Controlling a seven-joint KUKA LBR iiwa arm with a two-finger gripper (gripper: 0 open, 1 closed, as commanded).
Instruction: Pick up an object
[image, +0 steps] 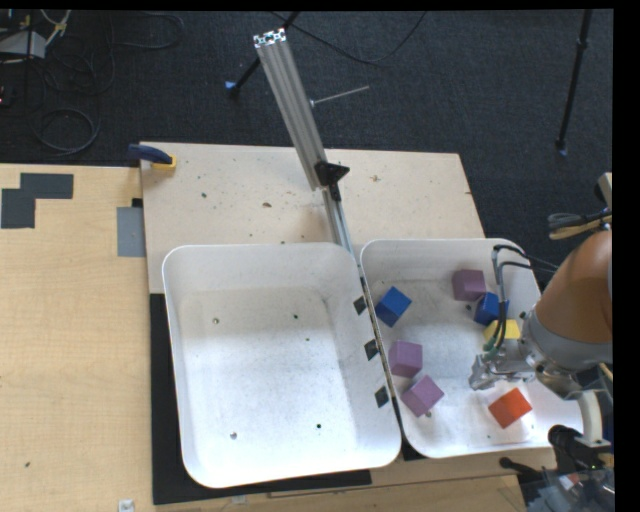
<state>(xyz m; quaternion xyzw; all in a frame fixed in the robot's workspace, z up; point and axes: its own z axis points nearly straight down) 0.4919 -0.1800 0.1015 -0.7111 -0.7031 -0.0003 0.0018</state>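
Right now you're looking down on the desk (300, 190) with its two white bins side by side. Your arm (580, 300) comes in from the right, orange band showing, and its gripper (492, 372) is down inside the right bin (440, 440), near that bin's right side. The metal fingertip assembly is small and partly lost against the white floor, so you can't tell how the gripper stands, and nothing shows clearly between its tips.

Look at what sits around it. An orange block (511, 408) lies just below and to the right of the gripper, close but apparently apart from it. A yellow block (508, 330) sits just above the gripper, tucked against the wrist, with a blue block (487, 308) beside it and a purple block (468, 284) further up. Over toward the divider you've got another blue block (393, 305), tilted, and two more purple blocks (406, 357) (422, 395) stacked down the left side of that bin.

The left bin (200, 290) shows only dark specks on its floor. A slanted aluminium rail (295, 100) crosses the top of the desk.
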